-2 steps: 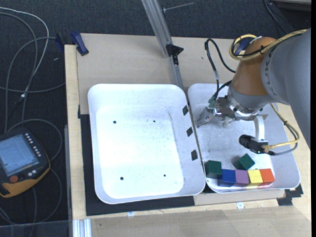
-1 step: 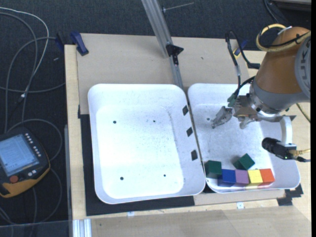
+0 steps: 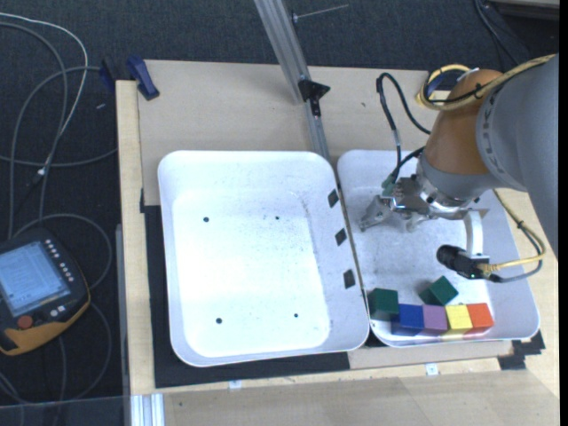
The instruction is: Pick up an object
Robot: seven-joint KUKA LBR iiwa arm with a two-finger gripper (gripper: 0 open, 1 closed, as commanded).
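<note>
Right bin [image 3: 524,313] holding coloured blocks [image 3: 435,313] along its near edge, end effector [image 3: 390,213] above, grip state perhaps indiscernible, left bin [image 3: 177,171] alongside

Robotics lab; teach pendant [image 3: 35,282], cables [image 3: 53,105], two bins [image 3: 177,176].

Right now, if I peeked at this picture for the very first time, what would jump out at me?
Probably the row of coloured blocks along the near edge of the right bin: a dark green block, a blue block, a purple block, a yellow block and an orange block, with another green block tilted just behind them. Then the big grey arm with its orange band, reaching over that bin from the right, with its gripper above the bin's middle.
</note>
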